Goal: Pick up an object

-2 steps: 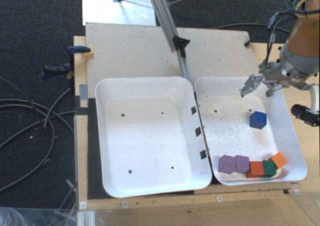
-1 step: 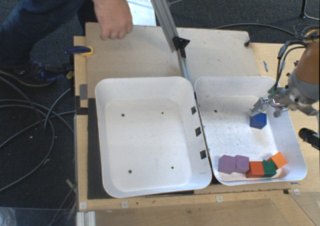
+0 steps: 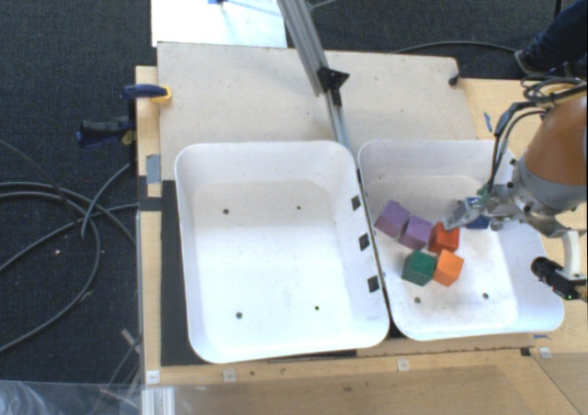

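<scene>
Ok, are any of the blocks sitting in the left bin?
No, the purple blocks, the green block and the orange blocks all lie clustered in the right bin.

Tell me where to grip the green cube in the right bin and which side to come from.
Take the small green cube from straight above, probably by its upper-left and lower-right faces: both look open toward bare floor of the shallow white right bin. Its right face seems to touch an orange cube, and a purple block sits close above it, so a sideways approach looks blocked. The gripper sits nearby.
</scene>
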`<state>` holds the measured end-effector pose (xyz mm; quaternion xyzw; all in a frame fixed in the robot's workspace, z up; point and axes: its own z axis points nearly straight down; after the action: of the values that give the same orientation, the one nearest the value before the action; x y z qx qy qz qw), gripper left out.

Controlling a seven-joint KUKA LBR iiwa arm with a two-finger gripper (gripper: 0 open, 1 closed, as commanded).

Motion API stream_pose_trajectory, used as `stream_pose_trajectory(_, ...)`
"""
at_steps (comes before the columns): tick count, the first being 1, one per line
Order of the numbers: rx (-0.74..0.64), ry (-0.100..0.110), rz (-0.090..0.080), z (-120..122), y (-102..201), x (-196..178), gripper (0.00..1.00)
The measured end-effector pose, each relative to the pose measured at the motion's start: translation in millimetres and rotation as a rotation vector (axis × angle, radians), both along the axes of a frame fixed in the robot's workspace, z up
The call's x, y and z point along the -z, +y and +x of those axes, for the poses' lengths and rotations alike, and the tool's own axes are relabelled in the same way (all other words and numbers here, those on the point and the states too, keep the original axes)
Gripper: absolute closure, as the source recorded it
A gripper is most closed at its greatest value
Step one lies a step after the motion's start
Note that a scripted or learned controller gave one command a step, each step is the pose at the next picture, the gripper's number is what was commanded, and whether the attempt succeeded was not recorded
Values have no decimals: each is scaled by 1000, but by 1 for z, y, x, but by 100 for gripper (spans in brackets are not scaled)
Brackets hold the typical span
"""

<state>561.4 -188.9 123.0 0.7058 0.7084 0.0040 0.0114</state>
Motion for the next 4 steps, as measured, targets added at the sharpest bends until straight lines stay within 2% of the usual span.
stream_pose_trajectory(1, 5, 11, 5, -1, 44, 21, 0)
stream_pose_trajectory(2, -9, 19, 12, 38, 113, 32, 0)
stream_pose_trajectory(3, 4, 26, 11, -42, 106, 33, 0)
stream_pose_trajectory(4, 2, 14, 9, -75, 102, 32, 0)
